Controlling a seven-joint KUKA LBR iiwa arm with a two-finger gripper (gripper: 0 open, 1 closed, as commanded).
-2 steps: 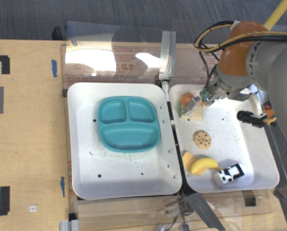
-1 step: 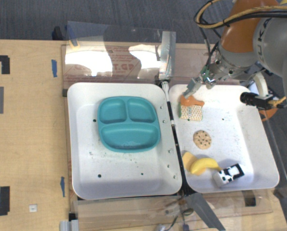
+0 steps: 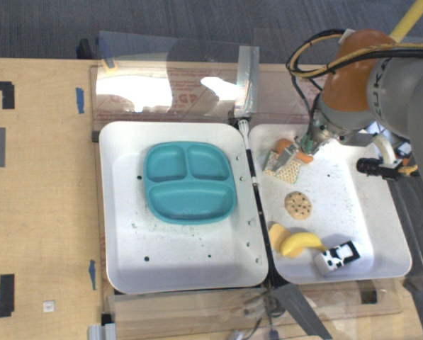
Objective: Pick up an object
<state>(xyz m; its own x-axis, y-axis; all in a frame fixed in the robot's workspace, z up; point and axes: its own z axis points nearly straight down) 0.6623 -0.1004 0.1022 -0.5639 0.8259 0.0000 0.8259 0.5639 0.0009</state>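
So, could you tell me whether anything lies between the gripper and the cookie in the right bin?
Nothing visible blocks it. The gripper is at the far end of the right bin, beside a waffle-like piece and an orange item. The cookie lies nearer the camera, with bare bin floor between it and the waffle-like piece.

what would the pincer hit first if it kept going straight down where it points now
Probably the small pile of toy food under it: the pincer points at the orange carrot-like piece beside the waffle piece. Depth is unclear.

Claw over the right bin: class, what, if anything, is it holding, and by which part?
It cannot be told. The claw sits low at the carrot and waffle, but the view shows nothing plainly gripped.
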